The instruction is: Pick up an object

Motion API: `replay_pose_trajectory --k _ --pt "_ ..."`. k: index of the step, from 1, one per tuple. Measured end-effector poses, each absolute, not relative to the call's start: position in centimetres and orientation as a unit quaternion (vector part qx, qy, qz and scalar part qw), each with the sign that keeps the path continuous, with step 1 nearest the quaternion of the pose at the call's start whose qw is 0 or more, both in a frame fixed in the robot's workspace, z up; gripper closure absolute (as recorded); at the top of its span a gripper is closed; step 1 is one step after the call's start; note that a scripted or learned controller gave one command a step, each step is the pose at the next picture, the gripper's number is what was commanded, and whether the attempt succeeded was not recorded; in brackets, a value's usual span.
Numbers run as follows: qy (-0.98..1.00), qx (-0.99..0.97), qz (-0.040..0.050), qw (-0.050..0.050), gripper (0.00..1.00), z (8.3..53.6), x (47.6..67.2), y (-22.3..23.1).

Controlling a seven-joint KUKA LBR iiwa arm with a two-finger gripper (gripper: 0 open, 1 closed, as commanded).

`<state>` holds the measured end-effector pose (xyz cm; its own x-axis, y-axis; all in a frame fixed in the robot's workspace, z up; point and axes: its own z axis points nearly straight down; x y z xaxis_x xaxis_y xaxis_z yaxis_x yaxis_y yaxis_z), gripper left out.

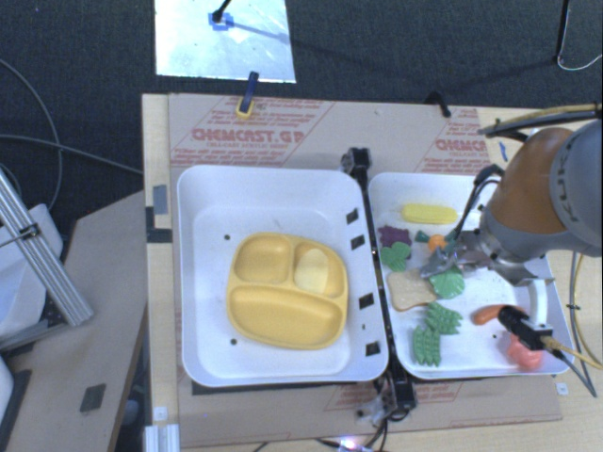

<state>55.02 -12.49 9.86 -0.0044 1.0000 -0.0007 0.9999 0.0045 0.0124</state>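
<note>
Toy foods (pixel 441 320) (green, yellow, orange) lie scattered in right bin (pixel 471 370).

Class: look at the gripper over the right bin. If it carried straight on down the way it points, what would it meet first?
Most likely the round green leafy piece right under the gripper, with the tan slice beside it. Depth is hard to judge from above.

You can't quite tell whether the gripper (pixel 441 264) touches the green leafy piece (pixel 448 284) beside it; the arm (pixel 546 205) runs off the picture's right edge.
</note>
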Motion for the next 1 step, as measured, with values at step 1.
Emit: replay_pose_trajectory --k 1 --pt "0.712 0.702 0.0049 0.004 1.00 19.05 59.68 -5.05"
